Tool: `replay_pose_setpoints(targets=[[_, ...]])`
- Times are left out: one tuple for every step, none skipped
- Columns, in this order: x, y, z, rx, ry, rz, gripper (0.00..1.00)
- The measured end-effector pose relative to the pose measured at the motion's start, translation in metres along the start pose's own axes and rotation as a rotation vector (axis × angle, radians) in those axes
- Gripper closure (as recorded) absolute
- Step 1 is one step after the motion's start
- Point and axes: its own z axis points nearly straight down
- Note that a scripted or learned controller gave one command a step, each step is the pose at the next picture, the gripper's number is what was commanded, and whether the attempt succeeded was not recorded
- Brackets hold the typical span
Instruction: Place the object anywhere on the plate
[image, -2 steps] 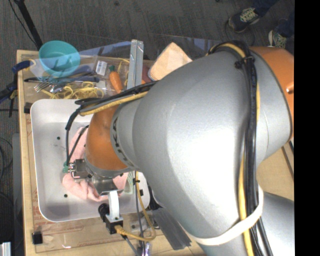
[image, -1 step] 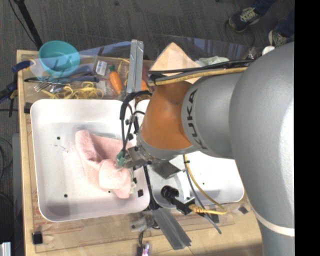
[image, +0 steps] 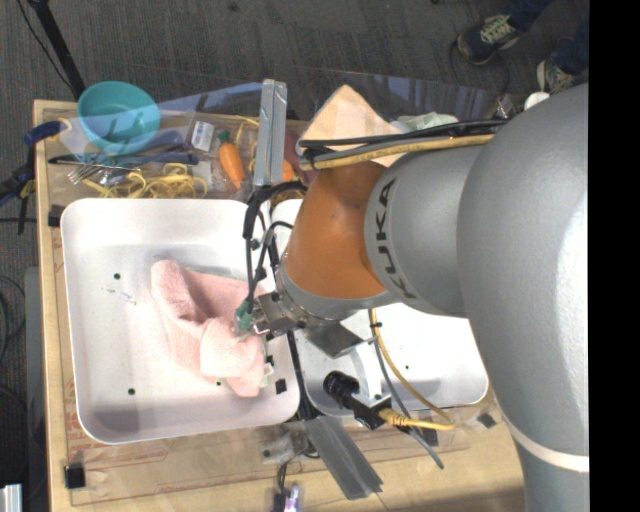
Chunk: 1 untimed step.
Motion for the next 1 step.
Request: replay_pose_setpoints(targets=[[0.0714,0.0163,0.0826,0.006,0.002,-0.095,1.00]])
